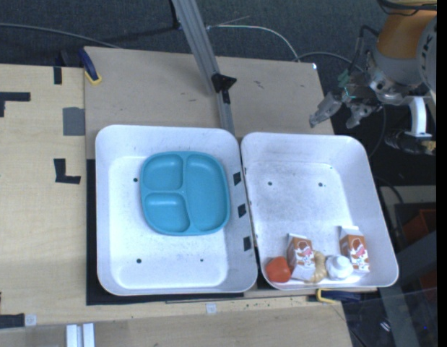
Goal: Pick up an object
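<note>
Clutter for the picking sits bunched in the near corner of the right bin (310, 150): an orange-red ball (279, 270), a small carton (302, 256) with a red and white print, a pale tan lump (320, 268) I can't name, a white cap-like piece (340, 267), and a second small carton (354, 249) leaning toward the bin's right wall. They touch or nearly touch one another, which I judge comes from the bin's sloped sides letting things slide down into the low corner. That crowding would make a clean grasp awkward; the ball at the left end of the row looks the most open to approach.

The rest of the right bin's floor is bare, speckled white. In the left bin (115, 266), a teal divided plate (185, 193) lies flat near the middle, well apart from the pile.

The gripper (328, 110) hangs above the counter (151, 85) just beyond the far edge of the right bin, well away from the objects, and holds nothing. From where I stand I cannot tell whether its fingers are apart or together. The arm (404, 42) reaches in from the right, its orange band at the top corner. By my reckoning the pick has not begun; the gripper must cross the bin and come down over the corner pile.
</note>
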Robot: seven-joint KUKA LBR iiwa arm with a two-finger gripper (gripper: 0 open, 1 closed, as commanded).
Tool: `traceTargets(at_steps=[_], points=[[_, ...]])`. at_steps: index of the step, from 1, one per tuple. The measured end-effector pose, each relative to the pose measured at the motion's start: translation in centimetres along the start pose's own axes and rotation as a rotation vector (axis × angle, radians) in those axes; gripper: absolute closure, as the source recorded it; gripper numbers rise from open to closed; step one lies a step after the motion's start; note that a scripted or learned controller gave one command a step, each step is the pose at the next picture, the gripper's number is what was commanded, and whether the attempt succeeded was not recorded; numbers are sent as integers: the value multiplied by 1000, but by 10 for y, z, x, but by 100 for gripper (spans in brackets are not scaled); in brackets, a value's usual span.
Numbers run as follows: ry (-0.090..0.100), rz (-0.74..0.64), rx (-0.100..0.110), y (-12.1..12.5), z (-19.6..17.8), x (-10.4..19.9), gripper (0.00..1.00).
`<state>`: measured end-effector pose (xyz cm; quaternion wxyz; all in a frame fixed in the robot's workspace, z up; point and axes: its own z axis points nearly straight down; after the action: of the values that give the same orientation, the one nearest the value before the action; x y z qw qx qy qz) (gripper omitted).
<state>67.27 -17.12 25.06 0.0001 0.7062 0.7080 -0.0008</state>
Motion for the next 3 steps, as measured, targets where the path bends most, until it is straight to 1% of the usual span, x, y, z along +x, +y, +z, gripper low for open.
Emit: traceTargets(at_steps=[1, 2, 3], points=[[0, 0, 0, 0, 0, 0, 0], [0, 1, 4, -4, 44, -3, 0], [1, 0, 5, 5, 100, -5, 0]])
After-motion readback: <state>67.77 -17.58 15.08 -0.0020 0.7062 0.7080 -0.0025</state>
